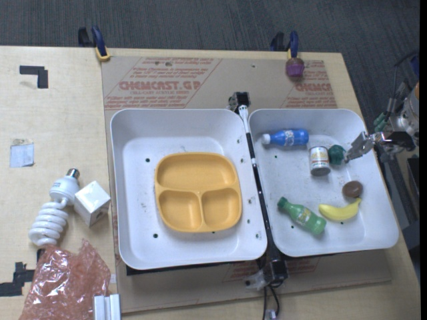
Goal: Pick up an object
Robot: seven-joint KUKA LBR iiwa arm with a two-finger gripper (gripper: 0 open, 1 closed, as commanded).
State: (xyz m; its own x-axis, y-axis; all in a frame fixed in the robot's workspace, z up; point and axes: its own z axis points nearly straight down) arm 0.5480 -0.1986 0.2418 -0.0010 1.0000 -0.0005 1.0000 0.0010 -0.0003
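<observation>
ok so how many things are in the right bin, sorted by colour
blue: 1, bottle
green: 2, bottle, small ball
yellow: 1, banana
brown: 1, round piece
silver: 1, can
total: 6

I work in what looks like a robotics lab. The white bins (pixel 253 179) sit on a protective-paper-covered board (pixel 167 79) clamped to the bench with blue clamps (pixel 293 43) behind the bins. Left of the bins lie a spiral light bulb (pixel 53 212) and a white cube (pixel 92 203). Black tape marks (pixel 35 75) sit far left of the bins; grey carpet (pixel 200 9) lies beyond.
</observation>
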